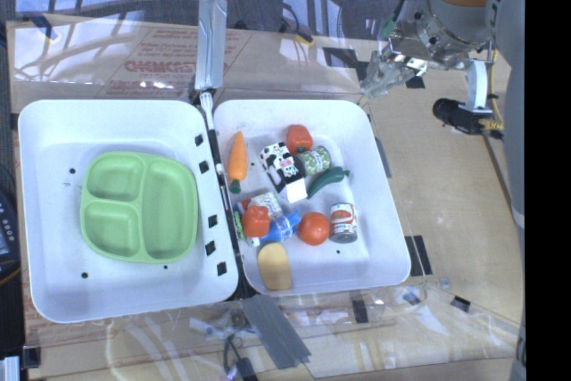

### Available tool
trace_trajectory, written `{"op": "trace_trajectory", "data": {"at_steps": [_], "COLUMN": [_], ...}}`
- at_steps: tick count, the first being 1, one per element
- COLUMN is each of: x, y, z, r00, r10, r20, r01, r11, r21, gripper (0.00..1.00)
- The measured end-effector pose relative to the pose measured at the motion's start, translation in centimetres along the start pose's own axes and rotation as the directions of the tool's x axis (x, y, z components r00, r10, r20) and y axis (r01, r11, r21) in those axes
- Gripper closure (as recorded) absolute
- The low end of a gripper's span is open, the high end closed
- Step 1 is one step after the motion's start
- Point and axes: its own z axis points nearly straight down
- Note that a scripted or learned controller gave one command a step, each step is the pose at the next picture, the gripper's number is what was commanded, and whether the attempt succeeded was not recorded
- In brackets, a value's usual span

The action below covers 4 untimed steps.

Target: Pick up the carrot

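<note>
approach | my claw point(382, 78) upper right of frame, past the bin point(385, 183) rim, grip state unreadable | carrot point(236, 158) at center, hugging wall: descend lengthwise, avoid divider

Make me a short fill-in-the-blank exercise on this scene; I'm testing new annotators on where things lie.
1. The carrot lies in the ___ bin, near its left wall.
2. The green divided plate has ___ compartments.
3. The gripper hovers beyond that bin's upper ___ corner.

Missing words: right; three; right
</note>
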Motion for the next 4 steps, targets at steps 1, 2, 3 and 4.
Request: {"op": "trace_trajectory", "data": {"at_steps": [1, 2, 3, 4], "x": [0.3, -0.3, -0.6, -0.6], "y": [0.5, 0.6, 0.7, 0.7], "z": [-4.9, 6.4, 4.6, -2.4], "r00": [0.997, 0.903, 0.882, 0.840], "r10": [-0.071, -0.430, -0.472, -0.542], "r20": [0.002, 0.001, 0.005, 0.007], "r01": [0.071, 0.430, 0.472, 0.542], "r11": [0.997, 0.903, 0.882, 0.840], "r21": [-0.006, 0.000, -0.004, -0.006], "gripper": [1.00, 1.00, 1.00, 1.00]}}
